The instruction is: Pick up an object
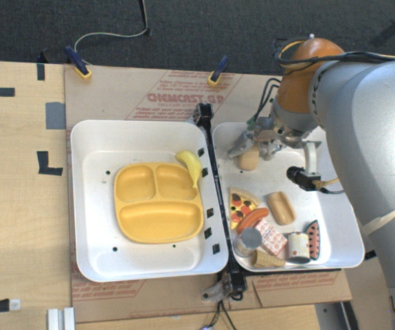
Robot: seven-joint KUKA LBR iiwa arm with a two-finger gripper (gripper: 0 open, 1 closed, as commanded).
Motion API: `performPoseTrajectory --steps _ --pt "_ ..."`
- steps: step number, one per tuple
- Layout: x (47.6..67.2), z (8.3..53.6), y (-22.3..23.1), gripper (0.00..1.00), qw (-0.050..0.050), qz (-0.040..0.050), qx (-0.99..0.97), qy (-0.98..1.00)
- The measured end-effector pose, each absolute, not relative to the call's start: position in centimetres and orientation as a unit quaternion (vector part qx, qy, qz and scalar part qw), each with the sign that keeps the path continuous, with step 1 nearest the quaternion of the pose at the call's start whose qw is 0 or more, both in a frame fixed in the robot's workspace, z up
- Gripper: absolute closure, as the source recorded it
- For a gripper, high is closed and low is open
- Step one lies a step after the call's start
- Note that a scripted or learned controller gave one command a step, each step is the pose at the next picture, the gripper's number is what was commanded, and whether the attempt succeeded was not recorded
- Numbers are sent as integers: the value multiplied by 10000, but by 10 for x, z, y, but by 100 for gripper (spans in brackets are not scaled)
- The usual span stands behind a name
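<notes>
Right bin (334, 253): gripper (251, 145) just above tan egg (249, 160), far end.

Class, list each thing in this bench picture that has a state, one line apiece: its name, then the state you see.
yellow divided plate: upright, flat in the left bin
banana: resting on the plate's upper right rim
tan egg-like piece: lying in the right bin, just below the claw
bread roll: lying flat
pizza slice: lying flat
watermelon slice: by the bin's right wall
</notes>
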State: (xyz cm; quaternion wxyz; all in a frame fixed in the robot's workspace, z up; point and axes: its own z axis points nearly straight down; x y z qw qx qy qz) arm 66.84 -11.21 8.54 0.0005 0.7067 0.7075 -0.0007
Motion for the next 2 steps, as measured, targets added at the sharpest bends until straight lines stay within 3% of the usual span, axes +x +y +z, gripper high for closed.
performPoseTrajectory --steps 1,2 --pt "669 95 -112 100 17 -7 7062 7080" --pt "634 185 -91 100 2 4 7063 7079"
